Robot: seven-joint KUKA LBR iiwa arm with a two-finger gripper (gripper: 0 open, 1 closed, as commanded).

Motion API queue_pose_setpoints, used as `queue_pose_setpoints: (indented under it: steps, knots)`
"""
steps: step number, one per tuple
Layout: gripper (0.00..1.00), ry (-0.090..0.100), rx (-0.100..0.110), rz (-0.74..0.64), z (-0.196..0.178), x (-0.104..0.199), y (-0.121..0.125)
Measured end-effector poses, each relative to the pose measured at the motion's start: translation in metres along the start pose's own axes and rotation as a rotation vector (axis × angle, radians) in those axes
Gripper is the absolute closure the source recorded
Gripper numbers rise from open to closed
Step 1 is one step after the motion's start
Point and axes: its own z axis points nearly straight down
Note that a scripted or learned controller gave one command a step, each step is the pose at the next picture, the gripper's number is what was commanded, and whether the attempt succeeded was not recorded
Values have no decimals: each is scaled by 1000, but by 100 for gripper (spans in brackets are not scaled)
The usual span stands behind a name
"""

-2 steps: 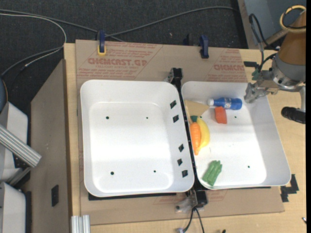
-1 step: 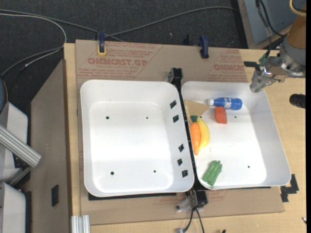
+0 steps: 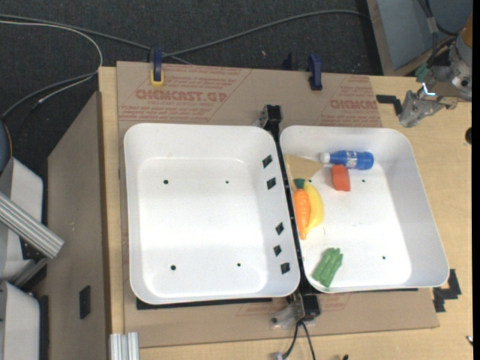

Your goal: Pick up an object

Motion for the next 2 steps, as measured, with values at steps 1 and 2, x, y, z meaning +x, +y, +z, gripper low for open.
queue_pose_setpoints:
  steps: [1,2]
  knots:
    - [100,5,10,-4,7,55,3]
    - [100,4,11,-4,8,110,3]
